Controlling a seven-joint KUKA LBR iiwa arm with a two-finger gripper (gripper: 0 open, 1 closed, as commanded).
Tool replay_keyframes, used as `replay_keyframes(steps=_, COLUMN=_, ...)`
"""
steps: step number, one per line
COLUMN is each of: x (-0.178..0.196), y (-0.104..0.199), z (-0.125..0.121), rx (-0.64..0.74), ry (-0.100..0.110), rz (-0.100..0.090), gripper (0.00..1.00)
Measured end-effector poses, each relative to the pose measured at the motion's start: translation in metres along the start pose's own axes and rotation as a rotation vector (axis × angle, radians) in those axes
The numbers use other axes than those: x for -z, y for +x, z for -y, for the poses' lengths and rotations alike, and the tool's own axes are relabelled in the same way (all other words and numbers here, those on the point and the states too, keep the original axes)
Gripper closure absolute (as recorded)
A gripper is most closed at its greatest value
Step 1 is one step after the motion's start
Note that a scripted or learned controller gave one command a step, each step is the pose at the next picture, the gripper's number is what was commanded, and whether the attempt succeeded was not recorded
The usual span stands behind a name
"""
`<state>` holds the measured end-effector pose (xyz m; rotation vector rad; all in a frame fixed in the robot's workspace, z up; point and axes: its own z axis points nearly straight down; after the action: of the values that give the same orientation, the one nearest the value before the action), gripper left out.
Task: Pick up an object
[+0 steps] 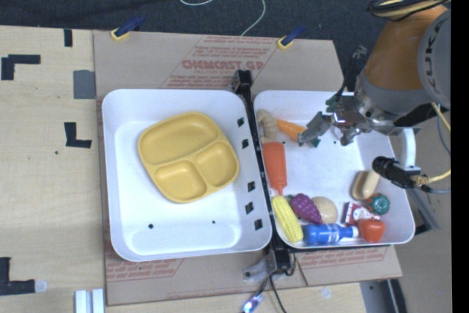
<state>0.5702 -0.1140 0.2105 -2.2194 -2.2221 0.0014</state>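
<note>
Candidate objects lay in the right bin (333, 165), most of them crowded along its near and left walls: a corn cob (286, 218), a purple grape cluster (305, 207), a blue bottle (327, 234), a small red-and-white carton (357, 213), a red pepper (372, 230) and a bread roll (364, 185). An orange hot dog (275, 165) lay lengthwise beside the divider, with a carrot (291, 129) and a pale, knobbly piece (265, 124) near the far-left corner. This crowding left the bin's middle floor bare — presumably why the arm reached in there.

The gripper (314, 135) hung over the far part of the right bin, just right of the carrot, its dark fingers (316, 130) pointing toward the divider. They appeared slightly parted, and nothing was visible between them; contact with the carrot could not be judged from this slant. The carrot looked the likeliest target, being nearest the fingertips — a judgement only.

The left bin (121, 157) held a yellow divided plate (188, 155), well apart from the gripper. Both bins sat on a cardboard sheet (212, 64) fixed by blue-and-yellow clamps (129, 27).
</note>
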Motion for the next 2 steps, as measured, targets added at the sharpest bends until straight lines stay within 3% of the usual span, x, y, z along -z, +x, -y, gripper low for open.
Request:
replay_keyframes(steps=1, x=0.0432, y=0.0527, z=0.0850, rx=0.003, ry=0.003, rz=-0.003, gripper=0.00)
replay_keyframes(steps=2, x=0.0503, y=0.0505, z=0.0822, rx=0.001, ry=0.003, rz=-0.001, gripper=1.00)
